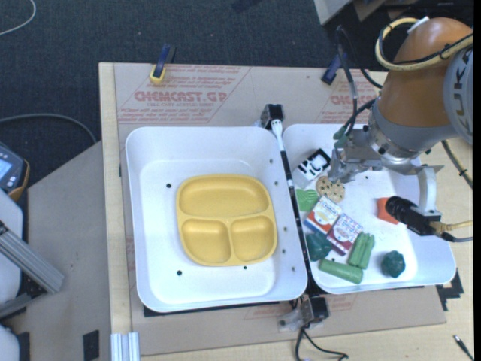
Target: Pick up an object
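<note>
Setting: dark carpet all round, a brown board (188, 96) as bench top, two clamps on its far edge.
Left bin (150, 156): white, shallow, holding a yellow divided plate (225, 218) in its middle.
Right bin (428, 256): white, joined to the left bin along a shared rim; all loose items gathered here.
Gripper (337, 173): hanging from the grey and orange arm, low over the far part of the right bin, right above the cookie. State of the fingers: cannot tell, hidden by the wrist body seen from above. Nothing visibly held.
Cookie (329, 189): round, brown, speckled, flat on the bin floor; likely target, judged by nearness.
Key relation: cookie directly under the gripper and a touch toward the near side; no long axis, so no wrist turn likely needed, just a straight drop.
Beside the cookie: black and white item (314, 162) on the far side, small carton (325, 215) on the near side, green piece (306, 199) toward the shared rim.
Farther from the cookie: green pods (361, 250), dark green lump (392, 262), orange block (387, 209).
Risk: crowding; carton just beside the cookie, easily nudged.
</note>
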{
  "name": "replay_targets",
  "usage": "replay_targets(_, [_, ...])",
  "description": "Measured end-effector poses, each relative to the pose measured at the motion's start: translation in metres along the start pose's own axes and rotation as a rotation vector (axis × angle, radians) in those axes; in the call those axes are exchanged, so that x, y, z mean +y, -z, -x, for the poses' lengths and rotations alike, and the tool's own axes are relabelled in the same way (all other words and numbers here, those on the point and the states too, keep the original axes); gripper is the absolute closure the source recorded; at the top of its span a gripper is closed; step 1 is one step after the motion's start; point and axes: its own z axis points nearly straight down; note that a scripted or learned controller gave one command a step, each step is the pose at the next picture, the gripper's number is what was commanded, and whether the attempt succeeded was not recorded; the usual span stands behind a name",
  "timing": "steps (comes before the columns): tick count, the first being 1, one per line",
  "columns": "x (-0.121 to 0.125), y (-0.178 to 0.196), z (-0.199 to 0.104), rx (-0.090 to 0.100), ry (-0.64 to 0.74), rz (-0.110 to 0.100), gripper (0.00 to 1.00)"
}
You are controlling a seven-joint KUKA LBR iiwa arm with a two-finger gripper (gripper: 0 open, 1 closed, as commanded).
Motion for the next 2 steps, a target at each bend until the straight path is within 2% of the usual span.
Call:
replay_targets(1, [-0.0054,-0.0202,-0.0050,0.001,-0.002,-0.009,1.00])
replay_targets(2, [-0.0081,-0.0166,-0.0052,0.002,-0.002,-0.007,1.00])
